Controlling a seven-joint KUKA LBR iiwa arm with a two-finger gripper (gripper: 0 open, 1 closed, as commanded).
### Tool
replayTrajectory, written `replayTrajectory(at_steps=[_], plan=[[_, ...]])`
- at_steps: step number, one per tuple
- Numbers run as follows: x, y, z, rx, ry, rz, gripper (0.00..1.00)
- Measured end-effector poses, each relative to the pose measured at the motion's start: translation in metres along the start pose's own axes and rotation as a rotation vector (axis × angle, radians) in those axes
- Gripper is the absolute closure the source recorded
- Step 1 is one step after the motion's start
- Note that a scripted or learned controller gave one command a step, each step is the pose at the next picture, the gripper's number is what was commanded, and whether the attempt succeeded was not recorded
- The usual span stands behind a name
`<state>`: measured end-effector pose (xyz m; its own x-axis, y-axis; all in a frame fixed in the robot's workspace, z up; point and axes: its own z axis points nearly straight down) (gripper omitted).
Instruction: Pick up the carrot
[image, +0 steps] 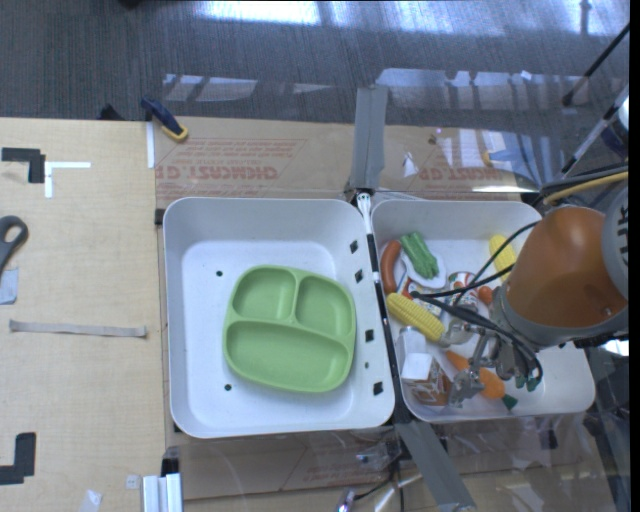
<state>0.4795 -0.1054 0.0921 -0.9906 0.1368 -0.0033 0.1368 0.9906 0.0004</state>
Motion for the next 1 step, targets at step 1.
replayTrajectory(at_steps=[1], plan=[[-0.0030, 0.0001, -0.0098, 0.001, -0.007, -0.003, 1.00]])
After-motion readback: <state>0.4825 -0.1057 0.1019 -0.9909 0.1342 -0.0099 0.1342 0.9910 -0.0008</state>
